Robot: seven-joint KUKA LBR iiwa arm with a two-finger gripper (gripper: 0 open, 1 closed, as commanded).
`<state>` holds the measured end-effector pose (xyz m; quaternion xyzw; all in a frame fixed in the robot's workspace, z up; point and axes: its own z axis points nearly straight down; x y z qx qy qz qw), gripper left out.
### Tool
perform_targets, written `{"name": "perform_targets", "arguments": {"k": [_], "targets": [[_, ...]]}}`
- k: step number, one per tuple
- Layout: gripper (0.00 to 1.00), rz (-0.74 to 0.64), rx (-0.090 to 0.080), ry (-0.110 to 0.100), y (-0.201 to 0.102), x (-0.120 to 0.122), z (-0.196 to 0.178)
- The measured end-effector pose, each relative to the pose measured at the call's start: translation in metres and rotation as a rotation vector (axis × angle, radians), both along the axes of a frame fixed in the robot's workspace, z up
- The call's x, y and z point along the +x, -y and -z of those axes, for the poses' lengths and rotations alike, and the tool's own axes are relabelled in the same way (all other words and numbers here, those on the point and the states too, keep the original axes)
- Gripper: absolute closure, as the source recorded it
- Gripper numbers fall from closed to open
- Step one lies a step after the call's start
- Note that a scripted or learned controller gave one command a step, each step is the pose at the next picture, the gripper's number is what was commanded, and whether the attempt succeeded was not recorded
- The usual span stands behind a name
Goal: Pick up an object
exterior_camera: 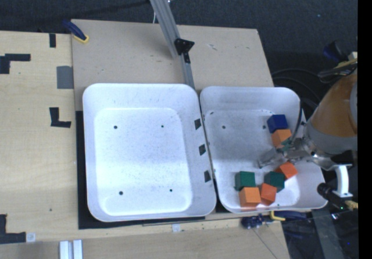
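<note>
Probably light and rigid, the orange block (287, 170) under the claw (278, 155) (grip unclear) wants pinching across flat sides.

I see open floor across the left bin (142, 153) and the right bin's (244, 106) upper left. Blocks crowd its lower right: blue block (277, 121), green block (245, 179), orange block (250, 195).
</note>
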<state>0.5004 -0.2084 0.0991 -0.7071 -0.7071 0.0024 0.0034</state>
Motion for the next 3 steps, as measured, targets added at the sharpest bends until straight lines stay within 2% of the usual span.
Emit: {"name": "perform_targets", "arguments": {"k": [1,2,3], "targets": [[1.0,-0.003,0.0,0.006,-0.001,0.002,-0.013],[1.0,-0.002,-0.003,0.012,-0.001,-0.002,-0.075],[1.0,-0.002,-0.003,0.011,0.0,0.005,-0.118]]}}
